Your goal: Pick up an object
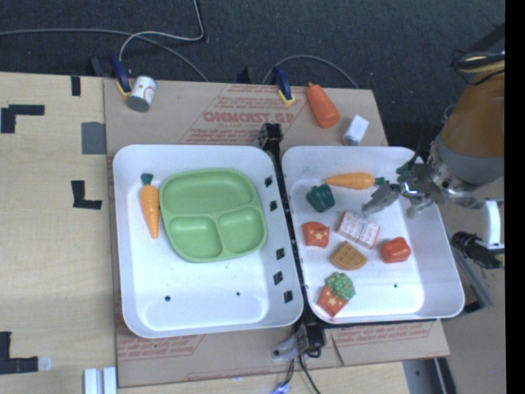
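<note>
- hand (392, 197) sits over the right bin (439, 298), upper right part, metal fingers splayed apart, nothing between them
- arm (472, 138) comes in from the right: grey wrist, orange band above it
- closest items: orange carrot (350, 181) lying flat just left of the hand, smooth plastic, tapered; dark green pepper (320, 196) below-left of it, lumpy
- pink-white wafer block (358, 229) just below the hand, flat rectangle, patterned face
- red tomato-like piece (395, 250) right of the block, rounded and glossy
- red pepper chunk (316, 234) left of the block; brown waffle (349, 258) under it, gridded surface
- strawberry-like piece with green top (335, 292) near the bin's front edge
- left bin (131, 302): green three-compartment plate (214, 214), matte plastic, rounded corners; second carrot (149, 206) upright beside its left edge
- both bins are shallow white plastic on a cardboard sheet (230, 113) on the wooden table (41, 236)
- on the cardboard behind the bins: orange bottle-shaped toy (323, 106), small white cube (355, 130), small can (142, 93)
</note>
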You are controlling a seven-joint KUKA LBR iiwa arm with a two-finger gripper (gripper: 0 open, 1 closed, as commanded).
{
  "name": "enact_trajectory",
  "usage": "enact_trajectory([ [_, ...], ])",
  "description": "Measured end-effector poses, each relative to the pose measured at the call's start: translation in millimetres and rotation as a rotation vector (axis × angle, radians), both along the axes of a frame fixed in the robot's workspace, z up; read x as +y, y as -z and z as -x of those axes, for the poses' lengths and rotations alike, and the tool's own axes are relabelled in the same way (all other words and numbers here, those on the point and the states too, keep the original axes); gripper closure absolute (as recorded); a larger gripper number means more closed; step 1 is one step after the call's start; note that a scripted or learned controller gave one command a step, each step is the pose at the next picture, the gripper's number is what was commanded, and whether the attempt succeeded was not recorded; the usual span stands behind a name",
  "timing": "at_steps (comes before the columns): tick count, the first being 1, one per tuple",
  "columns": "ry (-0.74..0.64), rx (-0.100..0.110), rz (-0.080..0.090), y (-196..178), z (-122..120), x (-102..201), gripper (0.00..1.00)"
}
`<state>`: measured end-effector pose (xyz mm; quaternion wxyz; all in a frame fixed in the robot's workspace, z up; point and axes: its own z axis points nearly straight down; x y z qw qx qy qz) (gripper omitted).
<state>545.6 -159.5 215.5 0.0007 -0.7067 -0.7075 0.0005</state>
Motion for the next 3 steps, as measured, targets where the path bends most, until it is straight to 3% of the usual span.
enact_trajectory([
  [1,-0.001,0.002,-0.001,89.2,-68.1,30.0,0.00],
  [2,0.000,0.004,-0.001,130.3,-120.0,65.4,0.00],
  [3,-0.002,-0.002,0.002,119.7,-121.1,65.1,1.00],
])
